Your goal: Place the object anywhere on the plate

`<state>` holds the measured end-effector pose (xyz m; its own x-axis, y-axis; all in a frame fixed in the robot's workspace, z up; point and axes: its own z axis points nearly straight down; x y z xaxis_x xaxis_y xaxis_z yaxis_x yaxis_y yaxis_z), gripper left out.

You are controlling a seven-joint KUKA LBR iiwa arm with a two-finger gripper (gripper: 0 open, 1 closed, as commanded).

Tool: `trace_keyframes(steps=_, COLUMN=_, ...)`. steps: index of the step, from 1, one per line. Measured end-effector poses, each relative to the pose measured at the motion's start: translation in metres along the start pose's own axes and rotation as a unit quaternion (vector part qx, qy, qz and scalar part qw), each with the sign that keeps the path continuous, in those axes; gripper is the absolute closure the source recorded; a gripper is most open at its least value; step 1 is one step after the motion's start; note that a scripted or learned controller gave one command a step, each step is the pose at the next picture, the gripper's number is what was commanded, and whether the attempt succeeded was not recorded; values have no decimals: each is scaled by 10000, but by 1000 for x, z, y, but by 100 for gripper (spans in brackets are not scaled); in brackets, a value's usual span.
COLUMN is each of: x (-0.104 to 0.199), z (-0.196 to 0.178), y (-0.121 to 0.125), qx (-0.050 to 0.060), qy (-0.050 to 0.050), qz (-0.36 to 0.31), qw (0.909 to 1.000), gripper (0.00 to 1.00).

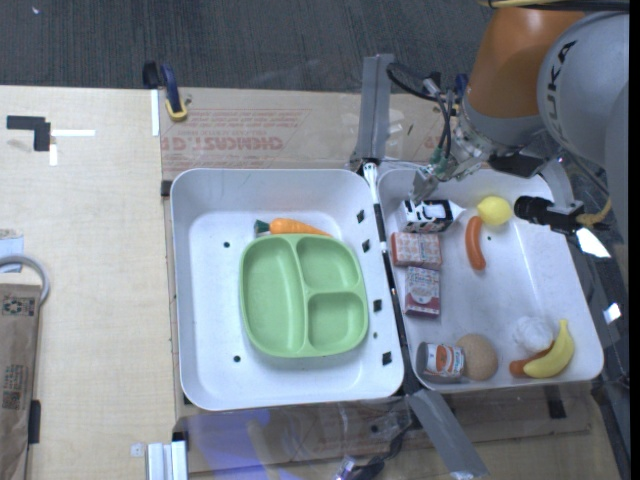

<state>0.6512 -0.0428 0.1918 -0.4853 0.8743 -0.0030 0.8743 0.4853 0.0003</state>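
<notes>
A green divided plate [303,296] lies in the left bin [200,268]. An orange carrot [292,227] rests just behind the plate's far rim. My gripper [432,190] hangs over the far left corner of the right bin [575,298], above a small black-and-white item [428,211]. Beside that spot lie a brown packet [417,248], a red packet [423,292], a red sausage [475,242] and a yellow lemon [493,210].
At the right bin's near side sit a can [442,361], a brown round item [478,355], a banana [553,352], a white lump [532,330] and a red chili [517,368]. The bins' shared wall [385,268] separates plate and gripper. A paper bag [18,358] lies far left.
</notes>
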Motion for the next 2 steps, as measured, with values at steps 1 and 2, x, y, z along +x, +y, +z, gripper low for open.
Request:
trace_keyframes(steps=1, x=26, z=0, y=6, qx=1, qy=8, qz=-823, qw=9966, gripper=100)
trace_keyframes(steps=2, x=57, z=-18, y=25, qx=-8, qy=1, qz=-1460, qw=9893, gripper=100)
